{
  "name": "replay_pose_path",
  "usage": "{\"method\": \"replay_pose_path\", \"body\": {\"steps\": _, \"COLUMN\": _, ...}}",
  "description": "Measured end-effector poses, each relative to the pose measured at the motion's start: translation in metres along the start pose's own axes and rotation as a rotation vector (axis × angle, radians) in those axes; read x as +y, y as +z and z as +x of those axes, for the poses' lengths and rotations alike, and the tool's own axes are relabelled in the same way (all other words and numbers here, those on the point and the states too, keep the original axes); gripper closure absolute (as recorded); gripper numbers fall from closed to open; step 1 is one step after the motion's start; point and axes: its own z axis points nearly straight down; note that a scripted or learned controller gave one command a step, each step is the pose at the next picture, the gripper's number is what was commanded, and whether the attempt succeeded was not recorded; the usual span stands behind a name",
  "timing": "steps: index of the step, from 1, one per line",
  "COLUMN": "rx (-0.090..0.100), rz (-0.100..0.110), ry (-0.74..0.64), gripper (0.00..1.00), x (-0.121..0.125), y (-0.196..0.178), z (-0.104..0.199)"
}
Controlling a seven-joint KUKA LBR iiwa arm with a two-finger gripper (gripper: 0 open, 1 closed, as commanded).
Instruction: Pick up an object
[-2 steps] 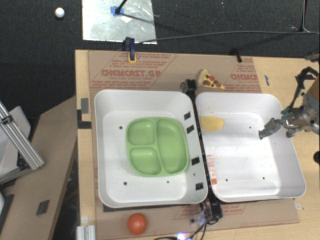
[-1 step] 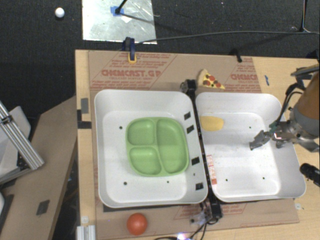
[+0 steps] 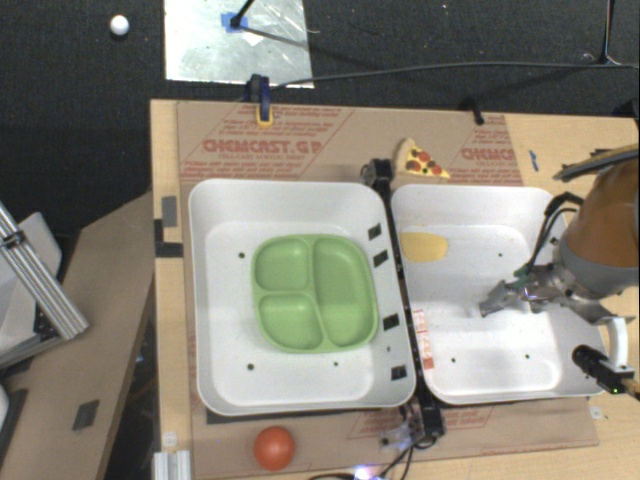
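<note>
Red ball (image 3: pixel 274 447): nearest item, lower centre of the frame, on the bench (image 3: pixel 480 133) just outside the left bin's front rim.
Left bin (image 3: pixel 215 298): holds a green divided plate (image 3: pixel 314 293) lying flat at its middle, untouched.
Right bin (image 3: pixel 470 208): a flat yellow piece (image 3: pixel 424 247) lies in its upper left part, well apart from the gripper.
Gripper (image 3: pixel 492 304): right of centre, low over the right bin's floor, pointing left; nothing shows between its tips; how wide it stands I cannot tell.
Pizza-slice toy (image 3: pixel 423 162): farther back, on the bench beyond the bins.
White ball (image 3: pixel 120 25): upper left, on dark floor.
Progress: by my judgement nothing is picked yet; closing on an object and lifting remain.
Hard to make out: gripper tips blur into one grey shape; arm cut off at the right edge.
</note>
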Motion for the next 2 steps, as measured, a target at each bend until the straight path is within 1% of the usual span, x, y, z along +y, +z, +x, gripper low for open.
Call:
{"method": "replay_pose_path", "body": {"steps": 1, "rx": -0.001, "rz": -0.003, "ry": 0.000, "gripper": 0.00, "x": 0.001, "y": 0.017, "z": 0.000}}
{"method": "replay_pose_path", "body": {"steps": 2, "rx": -0.002, "rz": -0.006, "ry": 0.000, "gripper": 1.00, "x": 0.002, "y": 0.006, "z": 0.000}}
